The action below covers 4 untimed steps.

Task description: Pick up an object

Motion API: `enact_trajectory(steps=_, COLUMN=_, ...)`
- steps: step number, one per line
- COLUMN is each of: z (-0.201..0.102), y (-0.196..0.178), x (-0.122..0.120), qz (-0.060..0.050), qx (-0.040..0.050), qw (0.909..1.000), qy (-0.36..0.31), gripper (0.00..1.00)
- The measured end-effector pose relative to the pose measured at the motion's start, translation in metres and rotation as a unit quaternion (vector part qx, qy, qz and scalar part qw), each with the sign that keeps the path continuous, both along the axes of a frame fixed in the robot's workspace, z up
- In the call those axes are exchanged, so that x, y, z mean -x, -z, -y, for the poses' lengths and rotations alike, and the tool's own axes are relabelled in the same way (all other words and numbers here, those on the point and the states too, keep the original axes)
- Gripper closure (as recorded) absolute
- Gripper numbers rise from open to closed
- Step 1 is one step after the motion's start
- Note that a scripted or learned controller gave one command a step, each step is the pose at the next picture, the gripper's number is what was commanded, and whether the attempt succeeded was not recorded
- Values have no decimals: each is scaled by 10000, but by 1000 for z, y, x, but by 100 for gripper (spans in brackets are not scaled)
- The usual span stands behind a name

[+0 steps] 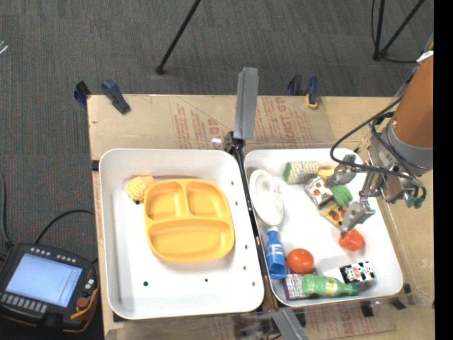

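Camera view shows a yellow tray (189, 227) in the left bin (113, 190). Right of the tray sit a blue bottle (274, 254) and a red ball (300, 261). Farther right, the claw (352, 217) hangs open just above a red toy (352, 241).

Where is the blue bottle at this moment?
The blue plastic bottle lies in the right white bin, near its left wall, between the white bowl and the round red-orange tomato.
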State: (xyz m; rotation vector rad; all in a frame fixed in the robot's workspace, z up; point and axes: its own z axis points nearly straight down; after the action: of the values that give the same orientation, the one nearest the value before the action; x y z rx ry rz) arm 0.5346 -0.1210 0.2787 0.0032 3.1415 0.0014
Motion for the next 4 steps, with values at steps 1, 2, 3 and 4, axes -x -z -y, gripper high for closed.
enact_trajectory(steps=1, z=0, y=128, x=30, qz=-27, qx=-15, qw=9916, qy=-1291, gripper=0)
enact_trajectory(steps=2, z=31, y=156, x=-58, qz=-1, qx=-7, qw=9948, qy=-1018, gripper=0)
enact_trajectory(steps=3, z=76, y=194, x=3, qz=-22, qx=-11, qw=9973, qy=-740, gripper=0)
enact_trajectory(steps=4, z=74, y=181, x=-1, qz=12, qx=-11, qw=9970, qy=-773, gripper=100)
